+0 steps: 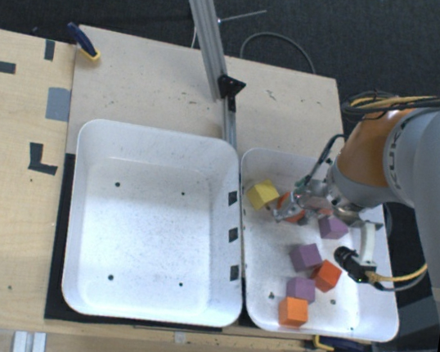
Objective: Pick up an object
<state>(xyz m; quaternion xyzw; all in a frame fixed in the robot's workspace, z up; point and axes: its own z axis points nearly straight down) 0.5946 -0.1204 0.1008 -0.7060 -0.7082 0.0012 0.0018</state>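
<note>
A small red-orange piece (297, 211) lies in the right bin (371, 319), at the upper middle of it, right under the tips of the gripper (289, 211). It is mostly hidden by the metal of the fingers; whether it sits between them or just beneath cannot be told, nor whether the fingers stand apart or together. Only slivers of its red-orange colour show, so its shape is unclear.

Just to the left of the gripper, near the bin's left wall, lies a yellow block (264, 195), tilted. To the right, beside the wrist, is a purple block (333, 227). Lower in the same bin are another purple block (305, 257), a red-orange block (328, 275) just beside it, a third purple block (301, 288) and an orange block (293, 310) touching it from below.

The left bin (85, 191) stands beside the right one on the bench (4, 178). The grey arm (422, 153) with its orange band reaches in from the right.
</note>
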